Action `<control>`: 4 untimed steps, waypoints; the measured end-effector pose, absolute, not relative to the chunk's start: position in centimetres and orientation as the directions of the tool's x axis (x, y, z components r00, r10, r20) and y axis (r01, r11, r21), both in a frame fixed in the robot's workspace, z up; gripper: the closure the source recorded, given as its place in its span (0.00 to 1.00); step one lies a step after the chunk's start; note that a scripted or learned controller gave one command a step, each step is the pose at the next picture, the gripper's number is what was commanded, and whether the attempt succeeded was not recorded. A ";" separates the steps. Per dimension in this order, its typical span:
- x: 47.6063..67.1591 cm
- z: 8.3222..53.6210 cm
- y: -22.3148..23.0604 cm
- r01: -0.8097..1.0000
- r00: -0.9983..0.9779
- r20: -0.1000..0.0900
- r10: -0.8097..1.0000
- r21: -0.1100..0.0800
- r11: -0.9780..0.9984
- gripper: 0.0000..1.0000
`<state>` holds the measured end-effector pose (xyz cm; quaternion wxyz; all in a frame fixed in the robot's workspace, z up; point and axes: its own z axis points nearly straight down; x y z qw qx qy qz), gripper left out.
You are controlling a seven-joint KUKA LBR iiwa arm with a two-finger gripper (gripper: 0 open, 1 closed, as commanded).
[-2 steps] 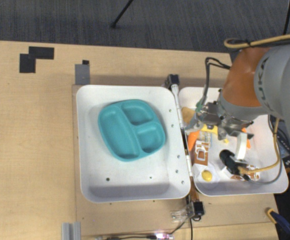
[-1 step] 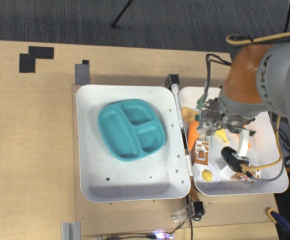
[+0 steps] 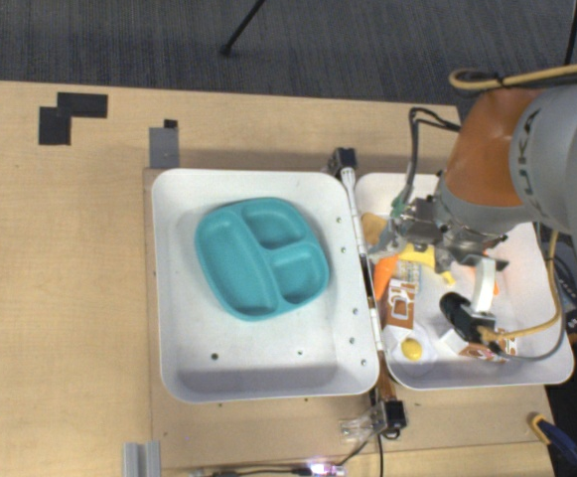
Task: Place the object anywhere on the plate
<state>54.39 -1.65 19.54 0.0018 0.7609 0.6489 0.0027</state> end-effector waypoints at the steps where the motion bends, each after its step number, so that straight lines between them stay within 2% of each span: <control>1: 54.6 20.6 -1.5 0.989 0.146 0.003 0.989 0.010 -0.146 1.00; 2: 54.6 20.6 -1.5 0.989 0.145 0.002 0.989 0.009 -0.145 0.00; 3: 54.8 21.7 -1.4 0.991 0.134 0.003 0.991 0.013 -0.134 1.00; 4: 54.8 21.7 -1.4 0.991 0.133 0.003 0.991 0.012 -0.133 0.00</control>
